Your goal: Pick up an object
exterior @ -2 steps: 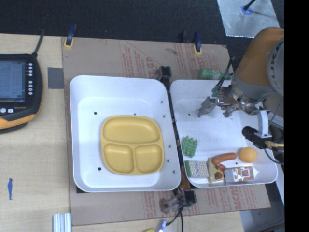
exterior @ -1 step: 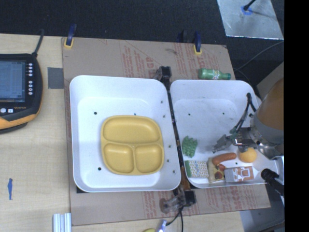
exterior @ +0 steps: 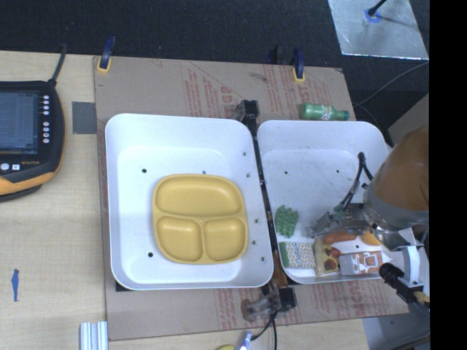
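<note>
Cardboard carton [exterior: 359, 261] is lying flat at the right bin's [exterior: 321, 133] 5 o'clock corner, likely light, stiff; its long edges suit gripping. End effector [exterior: 337, 221] is hovering close; grip state unclear.

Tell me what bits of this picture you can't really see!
- Tool: the grey arm with the orange band covers it, so its fingers can't be judged.
- Small printed cartons in the right white bin: partly under the arm; print too small.
- Green bumpy toy: too small to identify.
</note>
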Action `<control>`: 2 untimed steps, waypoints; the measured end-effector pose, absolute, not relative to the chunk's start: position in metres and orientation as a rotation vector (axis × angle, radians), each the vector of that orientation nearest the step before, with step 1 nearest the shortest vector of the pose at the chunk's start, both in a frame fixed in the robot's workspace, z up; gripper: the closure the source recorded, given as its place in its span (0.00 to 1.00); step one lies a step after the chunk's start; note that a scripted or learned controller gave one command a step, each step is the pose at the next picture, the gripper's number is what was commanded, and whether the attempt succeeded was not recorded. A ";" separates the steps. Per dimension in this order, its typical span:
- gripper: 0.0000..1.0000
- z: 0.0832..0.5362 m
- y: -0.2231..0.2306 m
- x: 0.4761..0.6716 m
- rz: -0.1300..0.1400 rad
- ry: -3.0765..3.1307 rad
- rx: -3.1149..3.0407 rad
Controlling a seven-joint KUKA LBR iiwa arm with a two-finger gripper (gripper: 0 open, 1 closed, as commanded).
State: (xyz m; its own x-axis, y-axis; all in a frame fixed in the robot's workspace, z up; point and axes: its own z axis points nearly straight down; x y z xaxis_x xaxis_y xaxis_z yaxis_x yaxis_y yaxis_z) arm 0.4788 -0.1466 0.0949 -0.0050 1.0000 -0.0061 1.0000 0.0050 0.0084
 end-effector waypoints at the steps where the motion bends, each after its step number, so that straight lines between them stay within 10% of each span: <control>1: 1.00 0.105 -0.148 0.479 0.000 2.221 2.204; 2: 1.00 0.115 -0.149 0.479 -0.002 2.227 2.199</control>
